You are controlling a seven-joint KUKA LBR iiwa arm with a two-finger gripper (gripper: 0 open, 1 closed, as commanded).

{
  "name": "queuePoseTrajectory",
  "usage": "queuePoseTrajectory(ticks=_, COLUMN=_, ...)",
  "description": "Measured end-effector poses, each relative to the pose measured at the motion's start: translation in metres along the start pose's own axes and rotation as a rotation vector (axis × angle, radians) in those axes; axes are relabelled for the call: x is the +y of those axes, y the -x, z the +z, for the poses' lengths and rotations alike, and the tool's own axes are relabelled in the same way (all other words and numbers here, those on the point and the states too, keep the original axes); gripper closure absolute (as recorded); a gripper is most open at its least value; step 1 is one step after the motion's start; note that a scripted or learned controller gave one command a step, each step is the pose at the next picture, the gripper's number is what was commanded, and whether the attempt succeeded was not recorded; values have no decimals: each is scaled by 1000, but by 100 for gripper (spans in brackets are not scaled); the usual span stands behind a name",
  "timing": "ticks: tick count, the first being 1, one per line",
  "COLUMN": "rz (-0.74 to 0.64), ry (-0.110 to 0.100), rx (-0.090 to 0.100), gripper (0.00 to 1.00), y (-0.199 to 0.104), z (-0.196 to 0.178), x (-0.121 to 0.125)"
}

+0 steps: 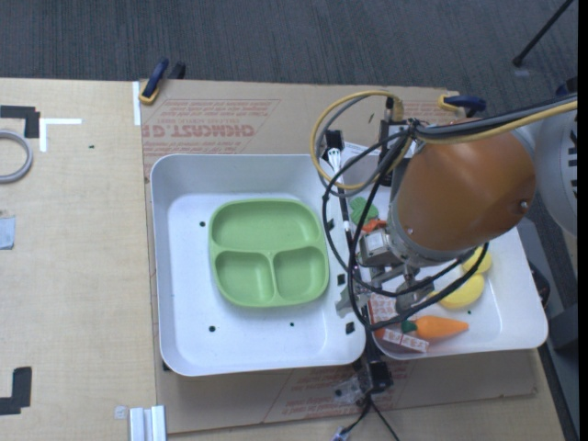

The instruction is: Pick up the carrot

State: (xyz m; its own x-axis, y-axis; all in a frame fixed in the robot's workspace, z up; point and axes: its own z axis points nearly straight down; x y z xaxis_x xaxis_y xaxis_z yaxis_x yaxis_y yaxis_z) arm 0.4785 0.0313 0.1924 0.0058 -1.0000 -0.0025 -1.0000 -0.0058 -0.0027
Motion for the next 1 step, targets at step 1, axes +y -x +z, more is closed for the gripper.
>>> queuePoseTrajectory(ticks=1, rz=-237, ry=1, rx=0, gripper=0, y=26, z=0, x=0)
